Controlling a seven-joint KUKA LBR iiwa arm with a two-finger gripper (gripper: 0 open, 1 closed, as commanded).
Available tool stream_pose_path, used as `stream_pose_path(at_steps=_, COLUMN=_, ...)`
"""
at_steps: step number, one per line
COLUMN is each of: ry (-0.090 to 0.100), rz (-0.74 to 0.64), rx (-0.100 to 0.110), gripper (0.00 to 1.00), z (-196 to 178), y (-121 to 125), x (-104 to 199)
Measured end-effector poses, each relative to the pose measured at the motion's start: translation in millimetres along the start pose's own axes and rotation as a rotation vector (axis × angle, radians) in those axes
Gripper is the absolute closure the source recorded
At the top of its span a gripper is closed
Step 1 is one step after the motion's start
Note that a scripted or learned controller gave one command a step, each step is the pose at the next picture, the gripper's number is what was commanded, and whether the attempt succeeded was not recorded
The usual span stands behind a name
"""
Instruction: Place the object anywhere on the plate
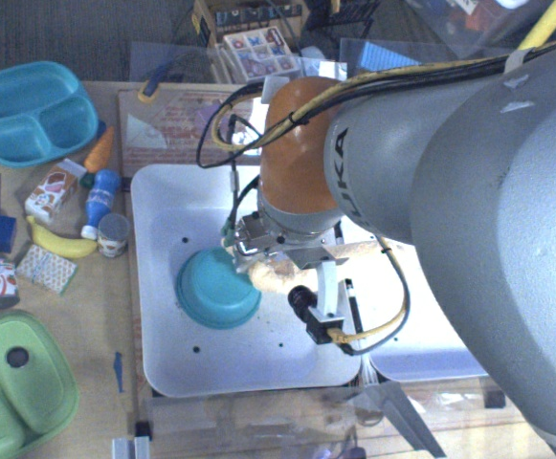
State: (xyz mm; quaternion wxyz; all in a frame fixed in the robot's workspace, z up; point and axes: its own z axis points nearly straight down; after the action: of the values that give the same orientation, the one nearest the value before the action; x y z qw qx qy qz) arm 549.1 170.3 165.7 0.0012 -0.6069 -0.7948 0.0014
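The jaws are seen low over the left white bin, just beneath the orange band of the arm; whether they are apart or together cannot be told, since the wrist hides them. A pale beige object is seen right under the wrist, touching the right rim of the teal plate, which lies in the near middle of that bin. The letters "KUKA" can be partly read on the grey arm casing. A black cable block hangs near the wrist. On the counter, left of the bin, a banana, a blue-and-white bottle, a small can and a carton are gathered. A blue divided tray lies far left, a green tray near left.
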Motion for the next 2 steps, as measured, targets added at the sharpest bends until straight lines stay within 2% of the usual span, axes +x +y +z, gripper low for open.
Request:
stream_pose_path(at_steps=1, ry=0.000, rz=-0.189, rx=-0.002, gripper=1.00, z=-7.3, y=-2.4, x=-8.0)
stream_pose_path(at_steps=2, ry=-0.002, rz=-0.355, rx=-0.007, gripper=1.00, z=-15.7, y=5.0, x=21.3)
